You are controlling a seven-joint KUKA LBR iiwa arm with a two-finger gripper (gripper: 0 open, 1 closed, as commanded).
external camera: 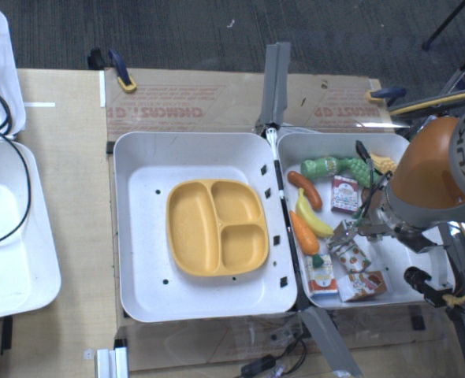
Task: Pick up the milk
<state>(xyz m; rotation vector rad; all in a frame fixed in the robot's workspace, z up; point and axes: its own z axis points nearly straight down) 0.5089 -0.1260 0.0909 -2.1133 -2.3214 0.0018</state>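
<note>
The right bin (398, 142) holds several small cartons. A white carton with a blue base (321, 274), probably the milk, lies at the bin's front left. A red and white carton (344, 194) lies further back, a white one with red print (354, 257) in the middle, and a brown-red one (368, 285) at the front. My gripper (346, 235) hangs low in the bin, just behind the middle carton and right of the carrot. I see nothing held in it.
A sausage (305, 190), a banana (313, 217), a carrot (303, 232), a green vegetable (331, 166) and corn (381, 164) share the right bin. In the left bin (138, 211) lies a yellow divided plate (217, 227). The arm's orange band (429, 168) overhangs the right bin's far side.
</note>
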